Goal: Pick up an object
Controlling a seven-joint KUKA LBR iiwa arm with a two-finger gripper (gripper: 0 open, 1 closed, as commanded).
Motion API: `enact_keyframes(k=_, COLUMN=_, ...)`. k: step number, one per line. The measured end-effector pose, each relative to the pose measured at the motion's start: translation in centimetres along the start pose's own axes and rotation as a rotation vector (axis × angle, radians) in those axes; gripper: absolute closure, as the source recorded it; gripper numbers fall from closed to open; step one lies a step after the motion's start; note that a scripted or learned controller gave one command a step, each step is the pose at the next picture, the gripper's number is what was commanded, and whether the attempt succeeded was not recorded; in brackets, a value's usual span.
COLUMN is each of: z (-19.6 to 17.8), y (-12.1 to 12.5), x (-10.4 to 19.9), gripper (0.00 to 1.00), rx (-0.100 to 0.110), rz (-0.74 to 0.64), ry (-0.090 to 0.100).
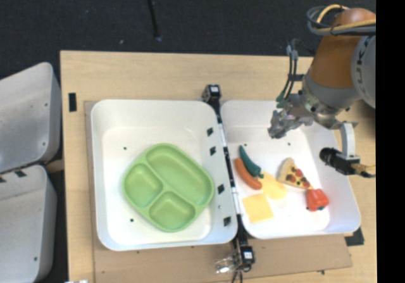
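The grey arm with its orange band (335, 63) leans in from the right, wrist bent down so the dark two-finger gripper (278, 125) hangs over the far part of the right-hand shallow white bin (253, 111); whether its tips are parted I cannot tell, they look blurred together. Nearer, on that bin's smooth floor, lie an orange carrot-shaped toy (248, 174), a flat yellow cheese square (257, 207), a pizza-slice wedge (294, 174) and a small red block (317, 199). The left white bin (104, 117) holds a glossy green three-compartment plastic plate (167, 187).
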State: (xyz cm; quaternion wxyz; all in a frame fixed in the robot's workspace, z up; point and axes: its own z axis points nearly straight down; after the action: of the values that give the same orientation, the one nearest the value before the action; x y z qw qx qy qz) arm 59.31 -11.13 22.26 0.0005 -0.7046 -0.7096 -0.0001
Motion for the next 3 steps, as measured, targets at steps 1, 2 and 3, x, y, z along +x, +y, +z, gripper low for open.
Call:
enact_keyframes(k=1, z=-0.1, y=2.4, x=3.8, gripper=1.0, rx=-0.002, rz=0.001, ry=0.0)
enact_keyframes(k=2, z=-1.0, y=4.6, x=7.8, gripper=1.0, rx=-0.003, rz=0.0, ry=0.0)
enact_keyframes(k=3, z=-2.0, y=6.7, x=12.2, gripper=1.0, rx=-0.003, rz=0.0, ry=0.0)
